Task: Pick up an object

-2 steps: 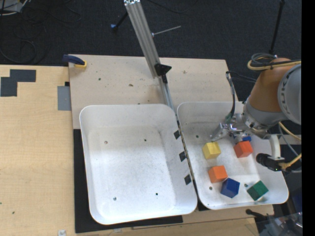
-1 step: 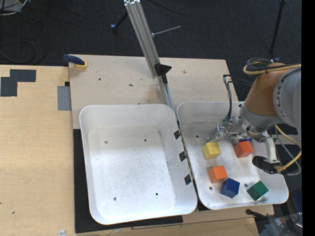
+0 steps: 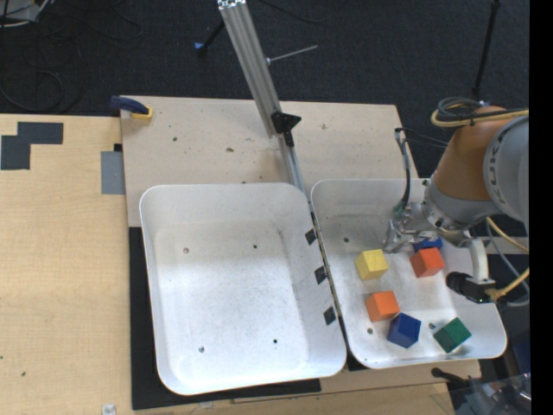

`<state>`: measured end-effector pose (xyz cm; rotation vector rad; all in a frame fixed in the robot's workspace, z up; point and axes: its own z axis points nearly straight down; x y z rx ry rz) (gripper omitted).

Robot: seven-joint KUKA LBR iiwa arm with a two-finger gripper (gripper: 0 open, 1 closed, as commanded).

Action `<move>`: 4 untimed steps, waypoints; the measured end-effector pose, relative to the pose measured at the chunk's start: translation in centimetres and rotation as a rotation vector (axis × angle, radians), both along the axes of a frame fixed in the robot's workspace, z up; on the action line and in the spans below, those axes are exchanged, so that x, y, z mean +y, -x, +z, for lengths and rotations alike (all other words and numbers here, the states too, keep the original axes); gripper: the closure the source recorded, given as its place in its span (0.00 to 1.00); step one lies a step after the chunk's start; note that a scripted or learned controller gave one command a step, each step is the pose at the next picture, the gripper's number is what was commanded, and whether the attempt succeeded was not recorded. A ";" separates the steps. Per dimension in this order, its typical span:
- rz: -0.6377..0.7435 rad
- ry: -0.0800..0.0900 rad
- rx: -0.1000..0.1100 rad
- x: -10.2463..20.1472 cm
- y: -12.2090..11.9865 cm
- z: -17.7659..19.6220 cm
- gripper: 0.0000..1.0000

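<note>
In the right bin [image 3: 346, 214] lie several blocks: a yellow cube [image 3: 371, 264], an orange cube [image 3: 382, 304], a red-orange cube [image 3: 427, 261], a blue cube [image 3: 403, 329] and a green cube [image 3: 452, 334]. A small blue piece [image 3: 429, 244] peeks out just above the red-orange cube. My gripper [image 3: 398, 235] hangs low in the right bin, just up and right of the yellow cube and left of the red-orange one. Nothing shows between its tips.
The left bin [image 3: 164, 232] sits beside the right one, with black clips [image 3: 320, 275] along the shared wall. A slanted aluminium post [image 3: 259, 76] rises behind the bins. Cables trail from the arm [image 3: 479, 171] at the right edge.
</note>
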<state>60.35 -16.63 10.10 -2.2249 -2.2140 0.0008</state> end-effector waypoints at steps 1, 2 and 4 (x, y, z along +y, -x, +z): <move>0.002 0.002 -0.004 -0.7 0.5 4.7 1.00; 0.005 0.002 -0.005 0.0 0.8 9.4 1.00; 0.009 -0.001 0.001 4.5 0.4 14.3 1.00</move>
